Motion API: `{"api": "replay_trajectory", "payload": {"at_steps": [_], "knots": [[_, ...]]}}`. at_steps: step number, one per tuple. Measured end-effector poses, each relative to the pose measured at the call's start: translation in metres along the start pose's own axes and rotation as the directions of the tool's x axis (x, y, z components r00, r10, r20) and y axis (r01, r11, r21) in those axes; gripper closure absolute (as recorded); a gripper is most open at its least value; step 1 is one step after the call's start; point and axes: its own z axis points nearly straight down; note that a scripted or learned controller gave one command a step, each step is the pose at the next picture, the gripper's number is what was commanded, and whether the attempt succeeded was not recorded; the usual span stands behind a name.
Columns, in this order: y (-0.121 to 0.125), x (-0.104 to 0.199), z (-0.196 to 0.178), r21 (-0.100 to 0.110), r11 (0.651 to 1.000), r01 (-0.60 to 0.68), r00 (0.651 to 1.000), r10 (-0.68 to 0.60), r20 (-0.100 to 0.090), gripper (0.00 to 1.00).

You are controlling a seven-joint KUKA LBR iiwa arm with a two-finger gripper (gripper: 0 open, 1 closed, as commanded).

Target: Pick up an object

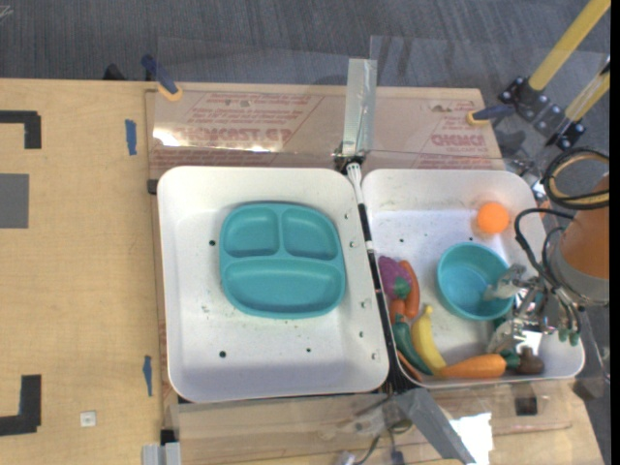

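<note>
We see two white bins on a table (77, 260); the left bin (184, 347) holds a teal divided plate (283, 260). In the right bin (426, 201), the pincer (523, 323) hovers just above the carrot's (472, 366) right end; the carrot lies lengthwise left-right. The fingers blur into clutter, so we cannot tell their opening.

Grey carpet-like floor (291, 8), wooden bench (77, 260)
</note>
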Motion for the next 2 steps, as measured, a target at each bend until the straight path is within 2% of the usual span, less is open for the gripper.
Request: {"api": "replay_trajectory", "payload": {"at_steps": [1,2], "knots": [[-0.007,-0.012,0.001,-0.006,0.999,-0.049,0.999,0.049,-0.007,0.00],[0.028,0.011,0.001,0.005,0.860,-0.511,0.860,0.511,0.001,0.00]]}}
